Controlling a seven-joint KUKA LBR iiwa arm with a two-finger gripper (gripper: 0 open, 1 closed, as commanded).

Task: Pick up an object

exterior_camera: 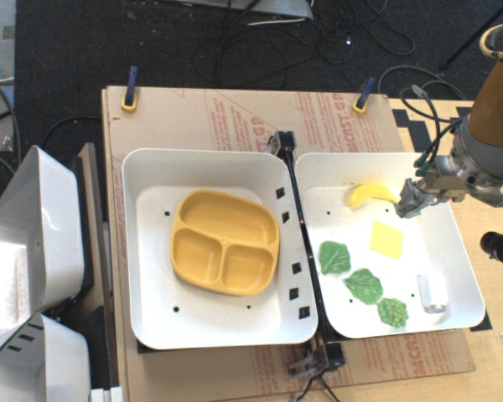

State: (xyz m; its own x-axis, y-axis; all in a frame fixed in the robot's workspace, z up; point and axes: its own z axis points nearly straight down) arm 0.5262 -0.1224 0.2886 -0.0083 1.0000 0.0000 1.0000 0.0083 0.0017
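In the right bin (461,249) lie a yellow banana piece (370,194), a yellow square slice (386,240), two green leaves (334,257) (365,286), a green broccoli-like bunch (392,312) and a small white-grey object (432,294). My gripper (409,201) hangs over the bin's upper right, just right of the banana piece and above the yellow square. Nothing shows between its tips. The grey arm with its orange band (493,115) comes in from the right.
The left bin (142,249) holds a yellow divided tray (225,241). A black hinge strip (295,224) runs between the bins. Blue clamps (131,90) (365,95) sit at the board's far edge. White containers (29,241) stand at the left.
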